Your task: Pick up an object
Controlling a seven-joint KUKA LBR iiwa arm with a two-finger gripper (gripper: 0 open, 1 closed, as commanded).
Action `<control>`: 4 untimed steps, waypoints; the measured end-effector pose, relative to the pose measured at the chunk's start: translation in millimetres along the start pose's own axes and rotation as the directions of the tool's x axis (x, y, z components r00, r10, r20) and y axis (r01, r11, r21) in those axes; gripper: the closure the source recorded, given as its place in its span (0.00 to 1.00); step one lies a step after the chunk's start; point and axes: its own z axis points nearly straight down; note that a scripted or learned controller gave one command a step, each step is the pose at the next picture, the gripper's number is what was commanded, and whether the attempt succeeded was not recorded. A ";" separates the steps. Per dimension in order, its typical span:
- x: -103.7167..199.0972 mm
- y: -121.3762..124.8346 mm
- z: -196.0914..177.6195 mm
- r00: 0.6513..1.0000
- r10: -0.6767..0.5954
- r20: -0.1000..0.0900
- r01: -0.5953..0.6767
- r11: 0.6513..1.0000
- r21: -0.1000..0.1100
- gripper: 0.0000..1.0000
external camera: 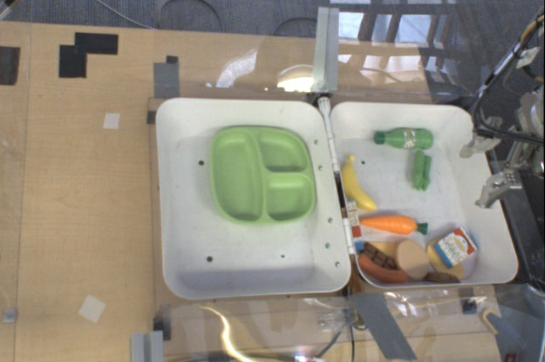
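Note:
The right bin holds a green bottle lying on its side, a small green piece, a yellow banana, an orange carrot, a brown sausage, a round tan bun and a small carton. My gripper hangs at the bin's right rim, to the right of the green piece and above the carton. Its two grey fingers point left and stand apart, open, with nothing between them.
The left bin carries a green divided plate. A raised divider separates the bins. A metal post stands behind them. Dark cables and arm parts crowd the right edge.

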 end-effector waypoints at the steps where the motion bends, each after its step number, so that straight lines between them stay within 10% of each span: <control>1: -26.8 8.9 136.0 0.990 -0.139 -0.013 0.139 0.990 -0.008 0.00; 2: -84.3 19.5 185.6 0.990 -0.140 0.008 0.140 0.990 0.002 0.00; 3: -88.8 21.0 170.5 0.989 -0.146 0.022 0.146 0.989 0.005 1.00; 4: -93.2 -13.3 88.5 0.884 -0.467 0.006 0.467 0.884 0.005 1.00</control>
